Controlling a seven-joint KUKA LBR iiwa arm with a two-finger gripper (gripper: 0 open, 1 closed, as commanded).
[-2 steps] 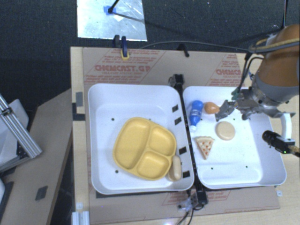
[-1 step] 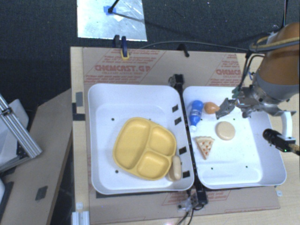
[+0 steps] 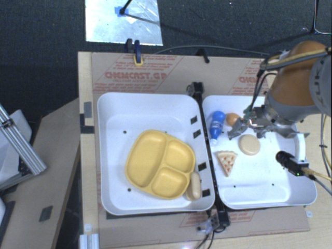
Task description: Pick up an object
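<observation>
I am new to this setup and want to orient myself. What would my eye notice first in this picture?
The big yellow divided tray in the left bin stands out most, with a small beige piece at its lower right edge. In the right bin, the gripper hangs above a group of small items: a blue bottle, a round beige disc and a pizza slice.

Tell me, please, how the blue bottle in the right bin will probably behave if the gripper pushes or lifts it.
The blue bottle lies on its side against the wall of the right bin, so a push would likely roll it. Its rounded, smooth-looking body may slip between fingers. It looks small and plastic, so probably light and stiff.
</observation>
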